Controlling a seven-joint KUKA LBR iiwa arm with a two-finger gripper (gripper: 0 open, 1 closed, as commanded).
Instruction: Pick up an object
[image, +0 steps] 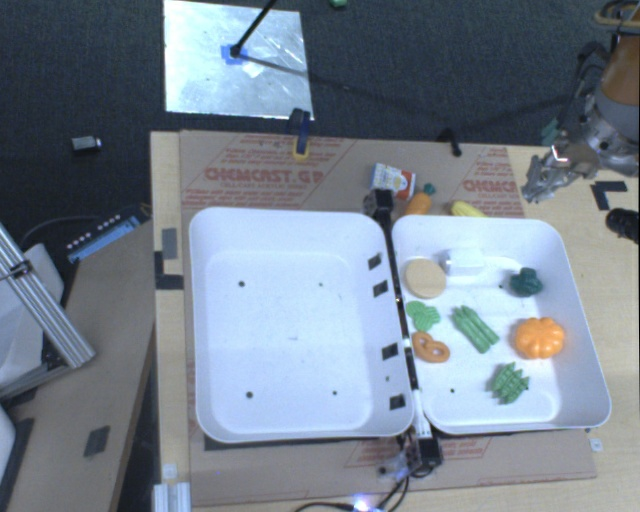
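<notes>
Pincer (545, 180) parked at upper right of frame, above the table beyond the right bin (578, 330); open or closed cannot be told. Pickable toys grouped in that bin, orange pumpkin (538, 337) at right, presumably within easy reach. Nothing gripped.
</notes>
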